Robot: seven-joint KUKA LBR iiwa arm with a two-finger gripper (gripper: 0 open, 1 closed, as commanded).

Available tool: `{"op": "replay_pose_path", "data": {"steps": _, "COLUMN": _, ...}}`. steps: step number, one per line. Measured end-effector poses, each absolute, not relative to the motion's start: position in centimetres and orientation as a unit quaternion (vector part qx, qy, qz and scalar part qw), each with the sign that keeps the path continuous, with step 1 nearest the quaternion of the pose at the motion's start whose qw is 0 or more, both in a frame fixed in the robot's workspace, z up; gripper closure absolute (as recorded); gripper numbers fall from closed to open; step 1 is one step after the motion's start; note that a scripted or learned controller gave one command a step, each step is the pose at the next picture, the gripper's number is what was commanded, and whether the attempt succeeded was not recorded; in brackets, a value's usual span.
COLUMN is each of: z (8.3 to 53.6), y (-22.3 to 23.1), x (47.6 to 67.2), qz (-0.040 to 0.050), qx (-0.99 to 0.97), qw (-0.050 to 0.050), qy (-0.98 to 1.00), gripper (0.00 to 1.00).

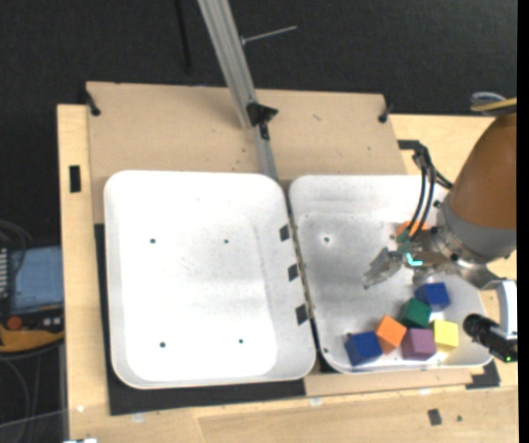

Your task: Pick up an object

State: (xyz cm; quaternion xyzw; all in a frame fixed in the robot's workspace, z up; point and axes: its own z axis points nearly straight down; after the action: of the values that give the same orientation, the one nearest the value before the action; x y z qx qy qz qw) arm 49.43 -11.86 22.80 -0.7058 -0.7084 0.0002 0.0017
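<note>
Several small blocks lie clustered in the front right corner of the right bin [338, 220]: a blue block [363, 347], an orange block [391, 331], a purple block [418, 342], a yellow block [446, 333], a green block [417, 313] and another blue block [433, 294]. My gripper [384, 264] hangs over the middle of the right bin, left of and above the cluster. Its fingers point left and look spread, with nothing between them.
The left bin [199, 275] sits beside the right one, joined by small clips along the shared edge. A metal pole [232, 58] slants up from the back of the bench. Cables and a control box [24, 293] lie off the bench at left.
</note>
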Motion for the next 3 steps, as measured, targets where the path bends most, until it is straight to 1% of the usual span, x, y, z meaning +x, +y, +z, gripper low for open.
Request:
{"op": "replay_pose_path", "data": {"steps": 1, "z": 23.0, "y": -11.9, "x": 49.5, "qz": -0.001, "qx": -0.707, "qw": 0.0, "qy": -0.707, "gripper": 0.0}}
{"op": "replay_pose_path", "data": {"steps": 2, "z": 18.6, "y": -12.1, "x": 48.8, "qz": 0.0009, "qx": -0.707, "qw": 0.001, "qy": -0.707, "gripper": 0.0}}
{"op": "replay_pose_path", "data": {"steps": 3, "z": 12.3, "y": -12.1, "x": 48.8, "qz": 0.0023, "qx": -0.708, "qw": 0.002, "qy": -0.707, "gripper": 0.0}}
